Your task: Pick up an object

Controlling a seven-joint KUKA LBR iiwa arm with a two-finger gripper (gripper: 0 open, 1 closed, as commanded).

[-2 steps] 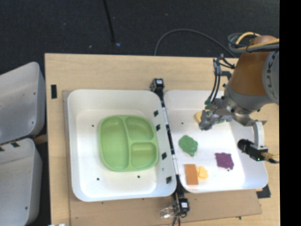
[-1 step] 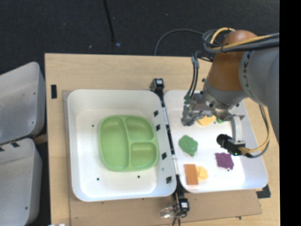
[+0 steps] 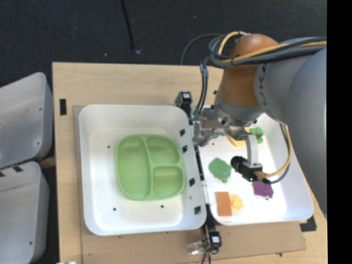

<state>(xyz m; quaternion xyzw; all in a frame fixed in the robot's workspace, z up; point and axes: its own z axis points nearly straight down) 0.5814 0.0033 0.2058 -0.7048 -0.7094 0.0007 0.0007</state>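
Camera view: gripper (image 3: 202, 132) hangs over left edge of right bin (image 3: 291, 202), open or closed I cannot tell; green tray (image 3: 149, 166) lies in left bin (image 3: 93, 147).

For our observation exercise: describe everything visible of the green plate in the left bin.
The green plate is pale, rounded-rectangular and plastic-looking, with three compartments: one long at left, two smaller at right, all empty. It lies flat, face up, in the middle of the left bin, resting on its floor; nothing else touches it.

You have bare floor round the green plate (image 3: 149, 166) in the left bin (image 3: 99, 213); the arm (image 3: 247, 81) overhangs the cluttered right bin (image 3: 286, 202).
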